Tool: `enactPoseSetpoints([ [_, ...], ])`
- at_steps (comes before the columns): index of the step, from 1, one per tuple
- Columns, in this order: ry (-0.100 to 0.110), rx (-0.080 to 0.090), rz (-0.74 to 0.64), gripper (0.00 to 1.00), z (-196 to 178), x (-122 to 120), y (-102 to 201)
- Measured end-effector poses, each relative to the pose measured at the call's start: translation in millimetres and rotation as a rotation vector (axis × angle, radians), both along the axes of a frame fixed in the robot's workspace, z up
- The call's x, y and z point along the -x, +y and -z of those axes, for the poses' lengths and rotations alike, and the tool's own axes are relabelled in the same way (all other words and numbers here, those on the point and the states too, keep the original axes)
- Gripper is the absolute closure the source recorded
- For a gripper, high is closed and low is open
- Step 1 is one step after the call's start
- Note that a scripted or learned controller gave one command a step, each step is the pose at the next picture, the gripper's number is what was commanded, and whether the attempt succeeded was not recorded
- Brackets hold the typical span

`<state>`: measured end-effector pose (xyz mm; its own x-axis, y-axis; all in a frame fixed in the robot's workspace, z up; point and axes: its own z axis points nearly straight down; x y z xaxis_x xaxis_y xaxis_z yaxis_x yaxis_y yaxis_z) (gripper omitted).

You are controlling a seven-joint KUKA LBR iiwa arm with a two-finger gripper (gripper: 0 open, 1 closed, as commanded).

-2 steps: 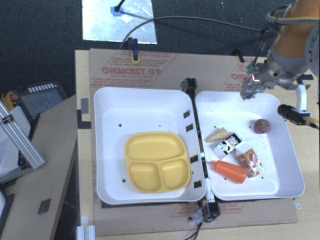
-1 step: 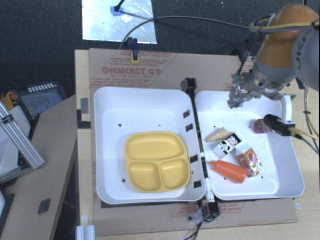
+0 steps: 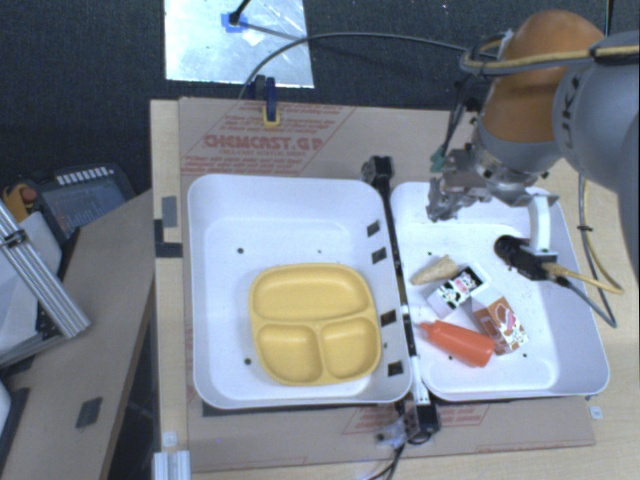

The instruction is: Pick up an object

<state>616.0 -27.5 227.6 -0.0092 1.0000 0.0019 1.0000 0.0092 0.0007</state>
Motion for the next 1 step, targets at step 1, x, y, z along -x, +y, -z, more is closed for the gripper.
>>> enactPoseSetpoints([
  [1, 0.003, 0.0, 0.0, 1.0, 11.1, 22.6, 50.0],
])
